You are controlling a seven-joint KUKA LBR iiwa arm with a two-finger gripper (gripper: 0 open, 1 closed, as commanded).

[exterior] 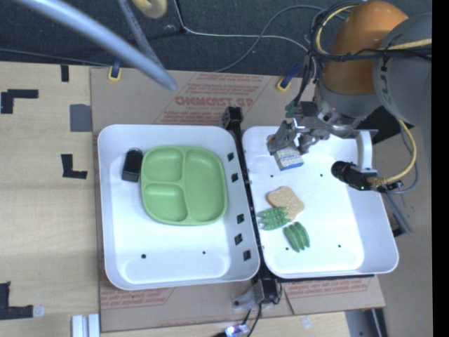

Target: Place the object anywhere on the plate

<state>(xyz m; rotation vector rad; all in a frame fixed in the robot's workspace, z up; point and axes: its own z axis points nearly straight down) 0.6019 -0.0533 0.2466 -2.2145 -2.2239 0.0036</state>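
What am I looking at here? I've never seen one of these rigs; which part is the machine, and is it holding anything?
One camera looks down at a slant on two white bins. The grey and orange arm at the right is the robot; its gripper hangs over the right bin. Whether it holds anything cannot be told. Below it lie a tan cracker and two green pea pods. The left bin holds a green plate, with a small black block beside it.

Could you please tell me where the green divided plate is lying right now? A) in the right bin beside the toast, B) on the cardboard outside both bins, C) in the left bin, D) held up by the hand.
C: the green divided plate lies flat in the left bin, with a small black object at its left edge.
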